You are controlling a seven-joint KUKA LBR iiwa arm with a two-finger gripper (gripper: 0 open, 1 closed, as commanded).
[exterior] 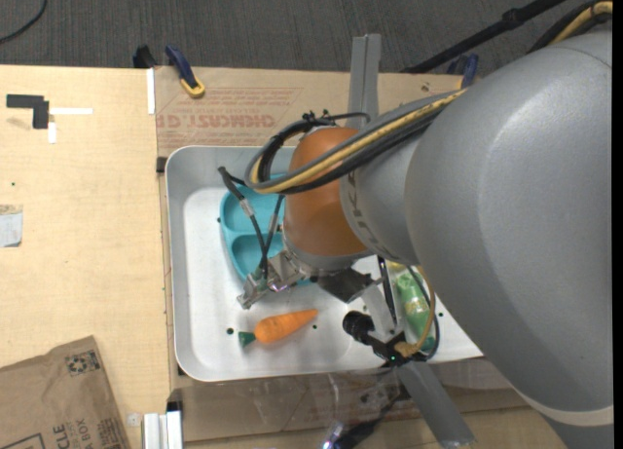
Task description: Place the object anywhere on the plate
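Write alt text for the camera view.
A grey arm with an orange band reaches over a white bin, its tool above a teal plate. An orange carrot lies on the bin floor beside the plate, not on it.

most of the teal plate behind the arm
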